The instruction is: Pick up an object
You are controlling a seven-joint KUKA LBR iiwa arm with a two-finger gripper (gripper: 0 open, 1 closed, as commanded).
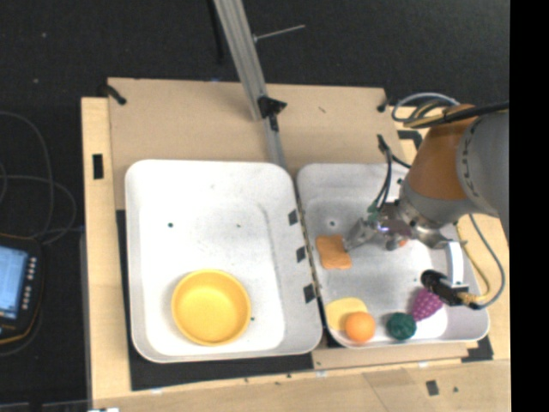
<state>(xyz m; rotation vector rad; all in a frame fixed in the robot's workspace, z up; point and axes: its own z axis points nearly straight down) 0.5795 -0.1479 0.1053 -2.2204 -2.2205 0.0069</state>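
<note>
Orange-tan block [333,253], soft-looking and roughly rectangular, lies on the floor of the right white bin [339,187], toward its 9 o'clock side, near the divider between the two bins. I read it as the likeliest target, since the two-finger gripper [364,233] sits just beside it at about its 2 o'clock. One dark finger tip points down toward the block's upper right corner; whether it touches, I cannot say. Jaw state: I cannot tell, the fingers blur into the wrist hardware. Nothing is visibly between them, so I log no grasp.

Other items in the right bin, all along the 6 o'clock edge: a pale yellow flat piece [344,308], an orange ball [359,326] resting against it, a dark green round object [400,325], and a purple bumpy grape-like bunch [426,303] at about 5 o'clock. All lie well apart from the gripper. The left white bin [206,187] carries a yellow plastic bowl [211,306] at its 6 o'clock, upright.

Progress, my judgement: early. The arm is down in the bin at the block, but the pick is not made. Left to do: get the fingers around the block, clamp, lift clear. Risk: the block is low and flat, so the fingers may slide off.
</note>
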